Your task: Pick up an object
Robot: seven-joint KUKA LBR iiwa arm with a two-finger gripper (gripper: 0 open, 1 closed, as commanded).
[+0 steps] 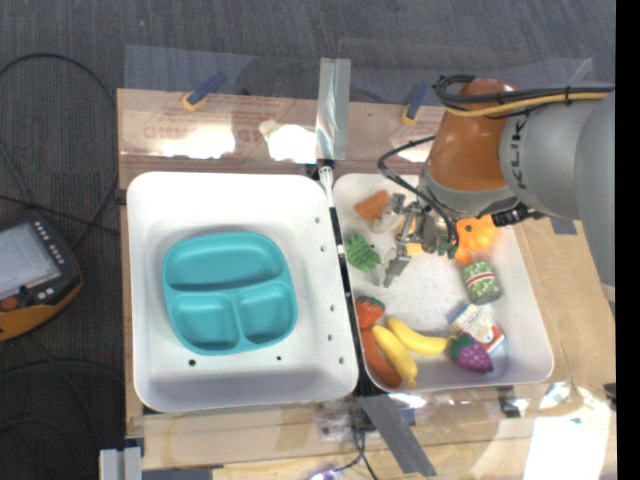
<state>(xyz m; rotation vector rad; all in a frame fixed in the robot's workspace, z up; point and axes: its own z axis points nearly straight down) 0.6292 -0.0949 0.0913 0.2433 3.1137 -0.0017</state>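
Note:
My gripper point(398, 238) hangs over the upper left part of the right bin point(530, 313), open, with nothing between its fingers. One fingertip is near an orange wedge-shaped toy point(373, 205); the other is just right of a green leafy toy point(362, 256). An orange fruit point(477, 236) lies right behind the wrist. Further down the bin lie a green can point(482, 281), a white carton point(478, 323), purple grapes point(473, 356), a yellow banana point(415, 338), a red toy point(370, 311) and an orange carrot point(388, 360).
The left bin point(150, 208) holds a teal divided tray point(230, 290). A ridge where the two bins meet point(340, 268) runs just left of the gripper. A handheld controller point(30, 268) lies off the bench at the far left.

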